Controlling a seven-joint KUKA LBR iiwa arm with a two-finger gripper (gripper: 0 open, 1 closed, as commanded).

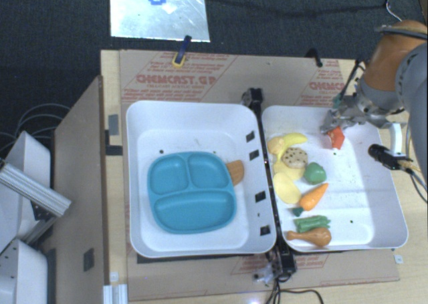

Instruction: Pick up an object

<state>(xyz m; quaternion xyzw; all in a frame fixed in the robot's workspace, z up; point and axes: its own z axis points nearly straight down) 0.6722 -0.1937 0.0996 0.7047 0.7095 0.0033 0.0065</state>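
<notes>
Hovering tool (332, 127), small red piece (336, 138) beneath

I can read red words, "CHEMCAST GP", on the brown board (200, 72) under the bins. The same red words show again near the board's right corner, partly hidden.

My arm (401, 69) is grey and rounded, with a fat orange band (394, 49) above the wrist. Below that sits a lighter grey collar, then a darker metal gripper (338, 125), small and angular. A white bracket with a black cylindrical part (386, 156) juts off my lower side. Thin dark cable (349, 82) runs alongside the wrist. Markings too small to read.
</notes>
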